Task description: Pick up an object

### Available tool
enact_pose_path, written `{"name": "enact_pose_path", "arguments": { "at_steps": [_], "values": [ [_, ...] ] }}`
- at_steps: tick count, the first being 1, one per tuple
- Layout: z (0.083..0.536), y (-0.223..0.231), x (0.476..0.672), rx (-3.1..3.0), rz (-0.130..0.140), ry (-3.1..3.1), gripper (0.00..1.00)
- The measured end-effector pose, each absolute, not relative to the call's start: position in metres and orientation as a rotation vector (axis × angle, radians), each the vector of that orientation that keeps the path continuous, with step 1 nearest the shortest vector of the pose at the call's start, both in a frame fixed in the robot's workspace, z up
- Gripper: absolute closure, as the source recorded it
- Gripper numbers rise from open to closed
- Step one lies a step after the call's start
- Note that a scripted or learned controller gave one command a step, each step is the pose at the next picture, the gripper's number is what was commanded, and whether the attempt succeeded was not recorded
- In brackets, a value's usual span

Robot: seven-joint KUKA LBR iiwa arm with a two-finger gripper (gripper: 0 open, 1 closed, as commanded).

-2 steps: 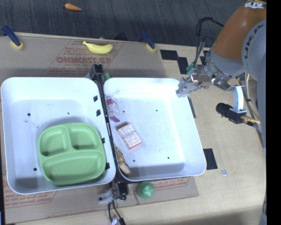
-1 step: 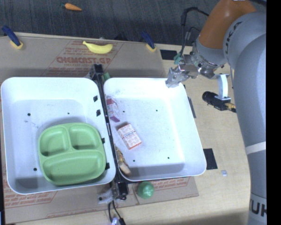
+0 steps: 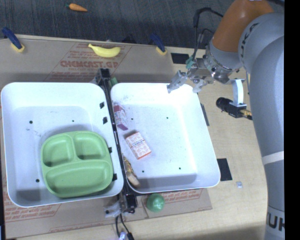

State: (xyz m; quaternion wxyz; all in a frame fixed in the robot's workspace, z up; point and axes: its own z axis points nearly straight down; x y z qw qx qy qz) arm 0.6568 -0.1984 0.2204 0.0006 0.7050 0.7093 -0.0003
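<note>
My gripper (image 3: 185, 85) hangs over the far right corner of the right bin (image 3: 190, 134), its two fingers spread apart with nothing between them. Well to its lower left, a small orange and white box (image 3: 138, 145) lies on the bin floor. A red and white packet (image 3: 120, 115) rests against the bin's left wall. A tan object (image 3: 131, 177) sits in the near left corner of that bin.
A green divided plate (image 3: 77, 162) lies in the left bin (image 3: 20, 109). A yellow banana (image 3: 104, 49) rests on the cardboard behind the bins. A green ball (image 3: 155, 202) sits on the cardboard in front of the right bin. The grey arm (image 3: 265, 84) fills the right side.
</note>
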Motion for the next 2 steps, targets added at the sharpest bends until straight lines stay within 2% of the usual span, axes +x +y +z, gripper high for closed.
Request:
{"name": "enact_pose_path", "arguments": {
  "at_steps": [1, 2],
  "values": [
    [0.100, -0.111, 0.639, 2.217, -0.002, 2.228, 0.00],
    [0.110, -0.110, 0.639, 2.214, -0.004, 2.232, 1.00]
  ]
}}
